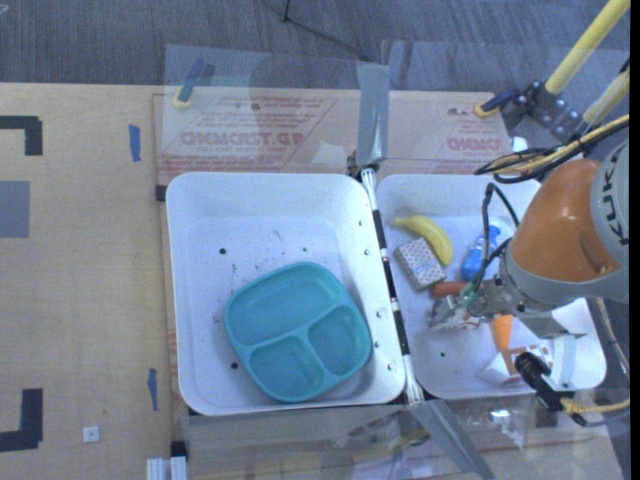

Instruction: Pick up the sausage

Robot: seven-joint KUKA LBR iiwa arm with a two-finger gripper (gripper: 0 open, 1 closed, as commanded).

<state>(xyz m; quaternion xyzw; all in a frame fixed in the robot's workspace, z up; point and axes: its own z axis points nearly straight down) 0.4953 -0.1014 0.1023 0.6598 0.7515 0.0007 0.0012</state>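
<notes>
The arm reaches in from the tabletop's right edge and hangs low over the right bin, its pincer down among a cluster of small things near that bin's middle. Whether the pincer is apart or together I cannot tell, since the metal parts blur into the clutter beneath. A short reddish piece, most likely the sausage, lies just beside the pincer's tip, between a speckled tan block and a blue object. A banana rests toward the far side of the same bin, and an orange carrot-like piece lies nearer the front edge. The left bin carries a teal divided plate, set well apart from the work. The low, slanted wrist suggests a grasp lined up on the reddish piece, though crowding neighbours could foul it.
</notes>
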